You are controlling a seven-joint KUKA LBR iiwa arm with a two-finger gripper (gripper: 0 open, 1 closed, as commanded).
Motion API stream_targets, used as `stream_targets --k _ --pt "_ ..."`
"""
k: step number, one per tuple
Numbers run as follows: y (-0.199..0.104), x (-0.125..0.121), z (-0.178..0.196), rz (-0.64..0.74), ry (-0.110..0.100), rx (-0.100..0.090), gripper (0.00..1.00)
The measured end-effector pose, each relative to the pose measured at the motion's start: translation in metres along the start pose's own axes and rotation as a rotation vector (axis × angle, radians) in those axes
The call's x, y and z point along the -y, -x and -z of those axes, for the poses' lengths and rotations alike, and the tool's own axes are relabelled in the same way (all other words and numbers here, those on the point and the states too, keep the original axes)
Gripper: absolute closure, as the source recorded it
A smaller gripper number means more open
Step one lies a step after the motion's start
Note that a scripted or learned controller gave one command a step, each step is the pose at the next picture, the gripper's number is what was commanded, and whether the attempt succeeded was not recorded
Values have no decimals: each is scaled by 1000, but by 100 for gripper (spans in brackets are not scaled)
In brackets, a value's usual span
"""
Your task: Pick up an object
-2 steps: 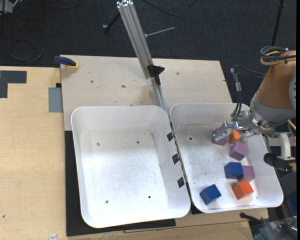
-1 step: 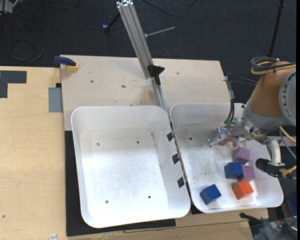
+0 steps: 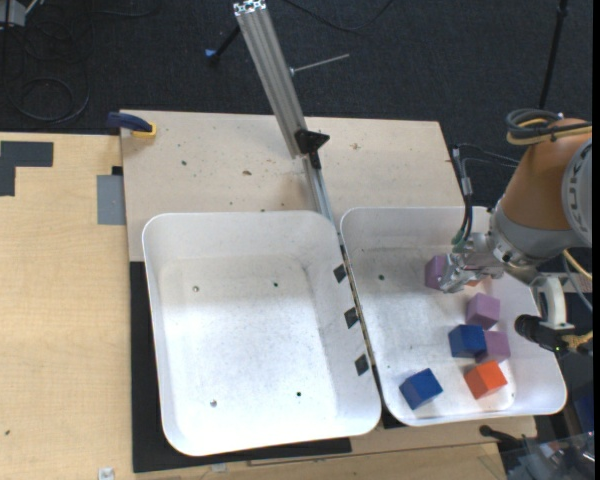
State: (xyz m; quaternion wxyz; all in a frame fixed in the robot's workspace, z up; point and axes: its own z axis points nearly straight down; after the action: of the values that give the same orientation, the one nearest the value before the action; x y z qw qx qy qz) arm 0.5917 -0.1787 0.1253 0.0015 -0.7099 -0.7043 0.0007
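Observation:
My gripper [image 3: 459,274] hangs low over the right bin [image 3: 400,238], in its upper right part, below the orange-banded wrist. A small light purple block [image 3: 437,270] lies right against the gripper's left side; whether it is gripped is unclear. Below it lie more blocks: a purple one [image 3: 483,309], a dark blue one [image 3: 467,341], another purple one [image 3: 499,345], an orange-red one [image 3: 486,378] and a blue one [image 3: 420,388] near the bin's front rim.
The left bin [image 3: 180,268] stands beside the right one, with black clips [image 3: 351,317] along the shared rim. A slanted metal rail [image 3: 280,88] rises behind the bins. Cables and a black bracket [image 3: 545,330] sit at the right of the arm.

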Motion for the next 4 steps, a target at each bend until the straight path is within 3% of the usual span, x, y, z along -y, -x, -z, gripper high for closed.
stream_targets --k 2,4 --pt "2 -6 97 9 7 2 100" --pt "-92 30 105 12 -1 -2 100"
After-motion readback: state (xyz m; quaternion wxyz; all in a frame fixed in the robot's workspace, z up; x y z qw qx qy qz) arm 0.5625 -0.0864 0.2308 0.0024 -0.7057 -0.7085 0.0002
